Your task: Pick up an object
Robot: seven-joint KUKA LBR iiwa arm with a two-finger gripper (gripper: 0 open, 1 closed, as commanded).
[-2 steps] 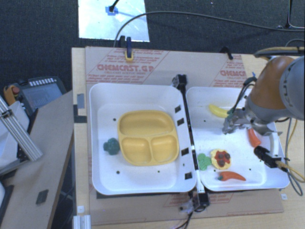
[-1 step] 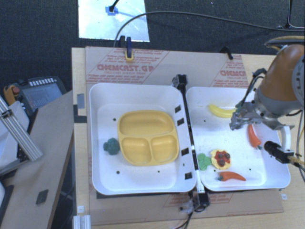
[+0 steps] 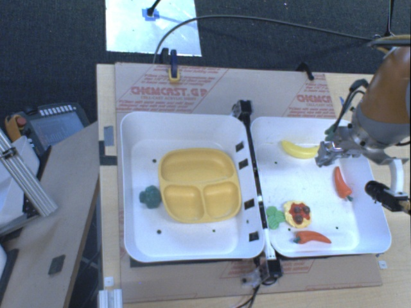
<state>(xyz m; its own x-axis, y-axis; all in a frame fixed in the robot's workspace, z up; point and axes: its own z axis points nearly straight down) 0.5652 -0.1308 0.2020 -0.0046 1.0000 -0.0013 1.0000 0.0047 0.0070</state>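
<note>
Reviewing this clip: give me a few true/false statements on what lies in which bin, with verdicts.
1. The yellow tray lies in the left bin. True.
2. The broccoli sits inside the tray. False: it lies beside the tray, on the bin floor.
3. The banana is in the right bin. True.
4. The banana is between the fingers of the tool. False: it lies on the bin floor next to the tool.
5. Both peppers are in the left bin. False: both are in the right.
</note>
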